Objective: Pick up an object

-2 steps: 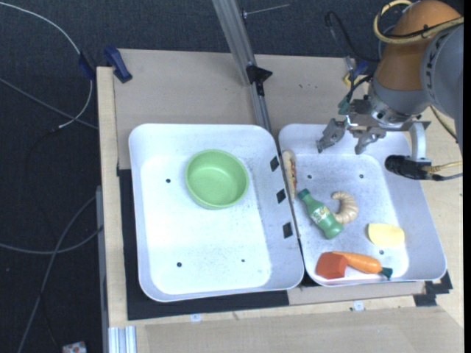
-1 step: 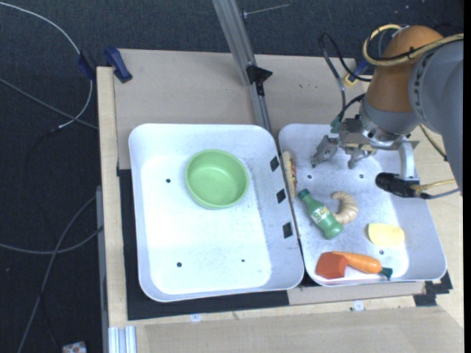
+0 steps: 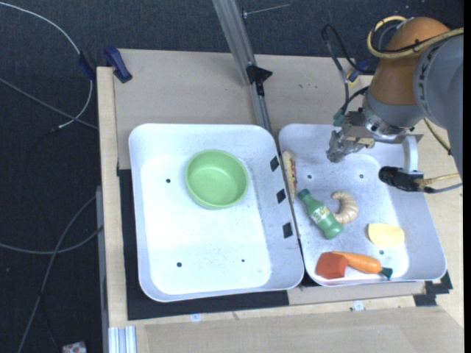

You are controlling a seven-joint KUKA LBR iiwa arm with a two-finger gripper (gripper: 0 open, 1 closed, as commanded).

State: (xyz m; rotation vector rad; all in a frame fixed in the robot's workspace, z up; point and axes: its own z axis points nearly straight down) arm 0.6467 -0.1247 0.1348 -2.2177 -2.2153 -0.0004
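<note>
Claw: your claw (image 3: 337, 151) hangs over the far part of the right bin (image 3: 434, 243); from this slant you cannot tell how it is set, and nothing shows in it.
Arm: it reaches in from the counter's right edge, wrist bent down, so the claw points at bare bin floor, not at a thing.
Candidates: the green bottle (image 3: 321, 215) and the curled beige piece (image 3: 346, 206) lie touching at the middle of the right bin, nearest the claw.
Near edge: the carrot (image 3: 362, 262) lies partly over a red piece (image 3: 330, 267), with a yellow piece (image 3: 385, 234) just beside; crowding makes these harder picks, in my judgement.
Left bin: the green bowl (image 3: 216, 178) sits alone in the left bin (image 3: 147, 256), well apart from the arm.
Progress: nothing is lifted yet.
</note>
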